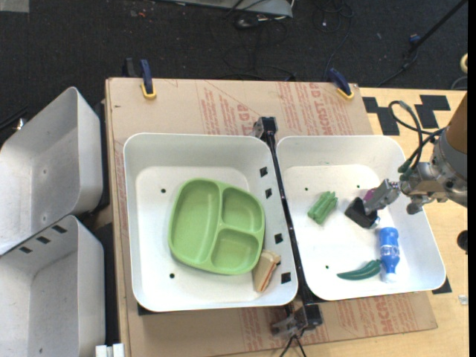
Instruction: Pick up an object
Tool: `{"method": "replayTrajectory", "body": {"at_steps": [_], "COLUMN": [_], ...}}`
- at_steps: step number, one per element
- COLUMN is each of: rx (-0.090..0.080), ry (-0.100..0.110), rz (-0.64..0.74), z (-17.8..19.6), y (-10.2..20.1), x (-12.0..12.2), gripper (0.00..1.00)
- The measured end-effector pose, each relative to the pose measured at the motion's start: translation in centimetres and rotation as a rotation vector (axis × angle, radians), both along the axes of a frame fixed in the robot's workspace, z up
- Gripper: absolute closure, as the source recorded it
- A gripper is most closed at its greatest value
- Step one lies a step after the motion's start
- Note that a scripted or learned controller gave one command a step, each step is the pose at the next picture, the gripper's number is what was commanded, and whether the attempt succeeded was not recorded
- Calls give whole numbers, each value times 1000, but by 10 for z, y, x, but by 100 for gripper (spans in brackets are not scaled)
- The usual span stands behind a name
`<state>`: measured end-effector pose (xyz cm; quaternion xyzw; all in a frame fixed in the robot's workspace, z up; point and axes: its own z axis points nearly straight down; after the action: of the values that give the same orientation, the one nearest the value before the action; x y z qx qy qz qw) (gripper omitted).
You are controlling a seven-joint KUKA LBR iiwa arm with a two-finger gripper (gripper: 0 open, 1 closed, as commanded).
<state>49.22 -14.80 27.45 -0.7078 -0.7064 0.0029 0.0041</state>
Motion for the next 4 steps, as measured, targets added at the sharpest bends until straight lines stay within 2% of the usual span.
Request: {"method": "replayTrajectory", "body": {"at_steps": [1, 3, 4], "rx": [-2, 0, 1], "ry": [-9, -5, -3], "rz": [3, 1, 1], "z": [5, -84, -145], "y": [0, -1, 7], "x": [2, 2, -1], "gripper": [0, 0, 0]}}
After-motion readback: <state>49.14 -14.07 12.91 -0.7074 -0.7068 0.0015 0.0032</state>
